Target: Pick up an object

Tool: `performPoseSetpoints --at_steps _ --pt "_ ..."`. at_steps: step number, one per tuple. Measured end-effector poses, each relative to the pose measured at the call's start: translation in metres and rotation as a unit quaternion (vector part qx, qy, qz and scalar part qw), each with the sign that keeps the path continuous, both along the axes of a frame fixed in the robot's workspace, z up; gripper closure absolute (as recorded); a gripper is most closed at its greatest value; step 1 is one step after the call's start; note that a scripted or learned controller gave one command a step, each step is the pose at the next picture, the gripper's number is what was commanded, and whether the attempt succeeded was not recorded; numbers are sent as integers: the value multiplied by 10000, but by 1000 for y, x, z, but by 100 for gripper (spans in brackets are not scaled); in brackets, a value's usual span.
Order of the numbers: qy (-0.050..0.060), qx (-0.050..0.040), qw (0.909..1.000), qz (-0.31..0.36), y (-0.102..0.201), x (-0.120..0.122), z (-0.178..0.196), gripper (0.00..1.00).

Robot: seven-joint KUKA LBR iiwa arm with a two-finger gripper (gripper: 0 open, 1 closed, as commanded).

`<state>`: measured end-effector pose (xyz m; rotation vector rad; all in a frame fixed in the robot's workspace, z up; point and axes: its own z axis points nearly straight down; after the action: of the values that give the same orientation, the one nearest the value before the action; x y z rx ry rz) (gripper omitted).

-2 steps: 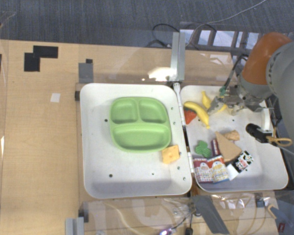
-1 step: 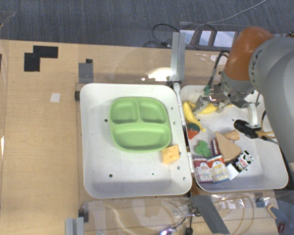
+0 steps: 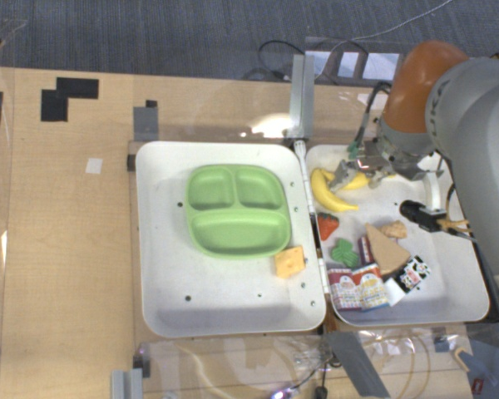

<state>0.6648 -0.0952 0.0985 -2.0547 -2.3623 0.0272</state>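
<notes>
Left white bin: green three-compartment plastic plate at centre; small orange cheese-like block at its 5 o'clock, just off the rim.

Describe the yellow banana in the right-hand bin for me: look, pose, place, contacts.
The yellow curved toy banana looks like smooth plastic, bright yellow and whole. It lies flat in the upper left part of the right white shallow bin, close to the left wall, bowed so its ends point up and right. The grey arm's pincer sits over its upper right end; whether it grips is unclear. An orange-red piece lies just below it.
</notes>
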Motion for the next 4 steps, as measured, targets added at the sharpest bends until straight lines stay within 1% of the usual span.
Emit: performPoseSetpoints --at_steps 1,2,3,4 --pt "-140 31 9993 -340 46 -14 89 100" --pt "-132 28 9944 -1052 84 -11 88 100" --pt "-126 18 9923 -1233 23 -53 88 100" --pt "-125 20 9923 -1234 23 -53 88 0"
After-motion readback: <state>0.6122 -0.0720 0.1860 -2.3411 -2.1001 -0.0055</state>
